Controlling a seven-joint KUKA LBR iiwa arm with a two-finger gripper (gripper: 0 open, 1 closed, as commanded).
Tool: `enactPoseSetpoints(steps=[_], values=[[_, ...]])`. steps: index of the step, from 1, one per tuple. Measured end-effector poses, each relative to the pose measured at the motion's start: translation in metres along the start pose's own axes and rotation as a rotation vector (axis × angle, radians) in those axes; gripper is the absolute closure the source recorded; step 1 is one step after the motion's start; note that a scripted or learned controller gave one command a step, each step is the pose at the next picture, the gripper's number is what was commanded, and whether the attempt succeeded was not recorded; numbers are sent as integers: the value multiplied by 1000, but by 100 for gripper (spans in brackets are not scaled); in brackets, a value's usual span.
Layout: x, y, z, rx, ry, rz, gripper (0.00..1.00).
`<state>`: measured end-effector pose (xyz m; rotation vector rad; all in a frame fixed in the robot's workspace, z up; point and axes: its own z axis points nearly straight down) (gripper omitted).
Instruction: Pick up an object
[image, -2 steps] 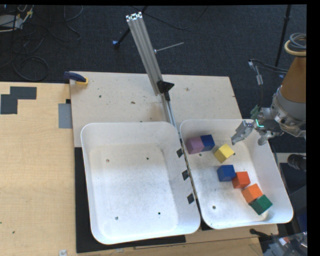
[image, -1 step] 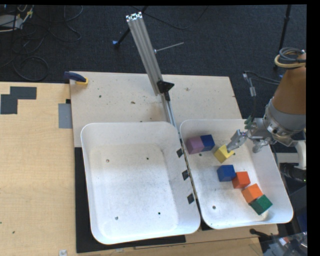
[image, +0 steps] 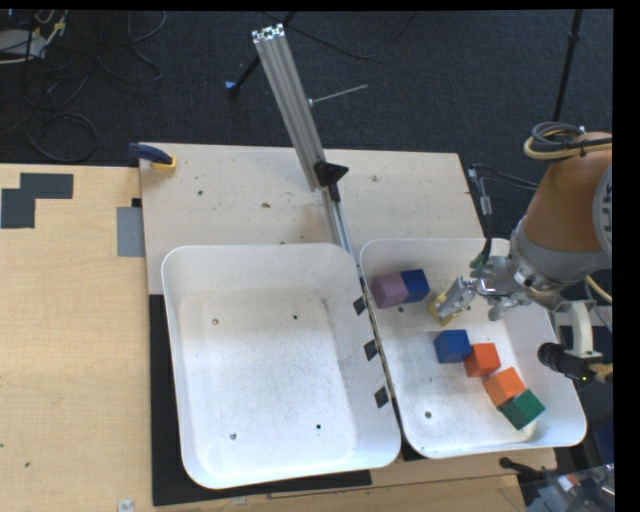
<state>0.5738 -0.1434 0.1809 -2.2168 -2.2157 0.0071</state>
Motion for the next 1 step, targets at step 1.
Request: enactPoseSetpoints(steps=[1], values=[[-6, -5, 47, 0, 0, 0, 0]])
